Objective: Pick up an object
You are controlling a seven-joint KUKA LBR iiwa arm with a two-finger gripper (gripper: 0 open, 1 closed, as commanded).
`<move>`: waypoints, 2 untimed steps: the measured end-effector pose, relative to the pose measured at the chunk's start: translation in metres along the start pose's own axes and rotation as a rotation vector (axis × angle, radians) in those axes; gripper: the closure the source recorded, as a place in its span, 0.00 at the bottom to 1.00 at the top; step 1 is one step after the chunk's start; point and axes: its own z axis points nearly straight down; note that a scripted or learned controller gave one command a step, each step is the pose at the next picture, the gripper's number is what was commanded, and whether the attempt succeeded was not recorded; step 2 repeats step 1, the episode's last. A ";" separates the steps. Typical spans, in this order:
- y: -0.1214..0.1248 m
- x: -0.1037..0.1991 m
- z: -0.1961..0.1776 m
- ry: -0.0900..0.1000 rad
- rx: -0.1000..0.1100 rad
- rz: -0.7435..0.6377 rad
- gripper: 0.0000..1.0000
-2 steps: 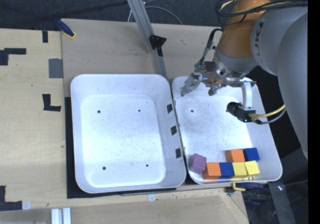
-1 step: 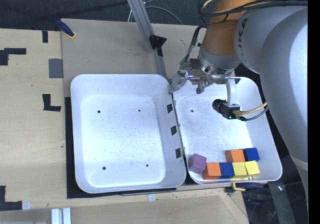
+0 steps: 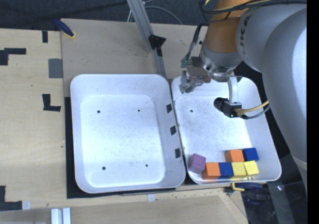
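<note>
Several small blocks lie in a cluster at the near edge of the right bin (image 3: pixel 219 128): a purple block (image 3: pixel 197 162), two orange blocks (image 3: pixel 213 169) (image 3: pixel 234 156), two blue blocks (image 3: pixel 226 169) (image 3: pixel 250 154) and two yellow blocks (image 3: pixel 239 169) (image 3: pixel 251 167). My gripper (image 3: pixel 187 86) hangs over the far left corner of that bin, well away from the blocks. Nothing shows between its fingers.
The left bin (image 3: pixel 122 133) sits beside the right one, their rims touching. A slanted metal pole (image 3: pixel 142 18) rises behind the bins. The grey arm with its orange band (image 3: pixel 229 13) covers the far right. Black tape marks (image 3: pixel 47 102) dot the bench at left.
</note>
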 end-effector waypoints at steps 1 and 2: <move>0.029 0.063 0.011 0.001 -0.002 -0.004 1.00; 0.029 0.063 0.011 0.001 -0.002 -0.004 1.00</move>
